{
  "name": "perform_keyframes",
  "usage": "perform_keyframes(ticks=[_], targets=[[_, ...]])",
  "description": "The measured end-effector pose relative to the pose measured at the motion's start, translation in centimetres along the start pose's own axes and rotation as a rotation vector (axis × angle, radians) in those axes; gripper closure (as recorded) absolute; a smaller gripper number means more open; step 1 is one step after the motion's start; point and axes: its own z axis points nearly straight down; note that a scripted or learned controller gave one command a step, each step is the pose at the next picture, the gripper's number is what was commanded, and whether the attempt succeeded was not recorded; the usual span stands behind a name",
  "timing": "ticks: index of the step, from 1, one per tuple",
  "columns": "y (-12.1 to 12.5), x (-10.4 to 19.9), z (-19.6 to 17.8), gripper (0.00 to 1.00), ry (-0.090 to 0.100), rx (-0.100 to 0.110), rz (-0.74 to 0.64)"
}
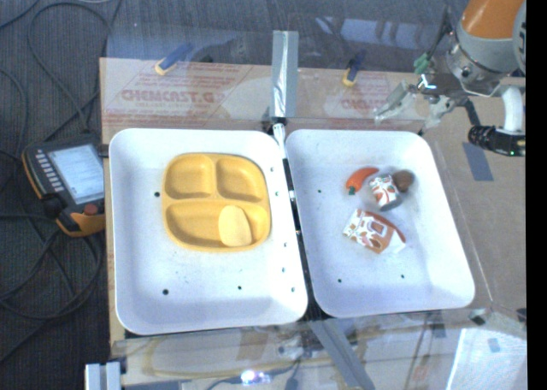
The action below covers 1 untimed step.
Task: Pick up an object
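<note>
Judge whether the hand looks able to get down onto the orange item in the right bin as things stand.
Probably yes. The hand hangs above the bench beyond the right bin, and the orange item lies uncovered at the edge of a small cluster, a brown-and-white piece close beside it.

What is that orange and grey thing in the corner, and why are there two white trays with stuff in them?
That is a robot arm, seen by a camera looking down from above. Its tool for grabbing hangs beyond the far edge of the right bin, holding nothing. The left bin has a yellow divided plate with a pale yellow oval piece on it. The right bin has an orange carrot-like toy, a small brown-topped object and a crumpled red-and-white wrapper. The robot should pick one up.
</note>
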Motion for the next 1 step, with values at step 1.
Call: perform_keyframes(ticks=[1], targets=[[0.50, -1.47, 17.19, 0.00, -0.003, 0.002, 0.014]])
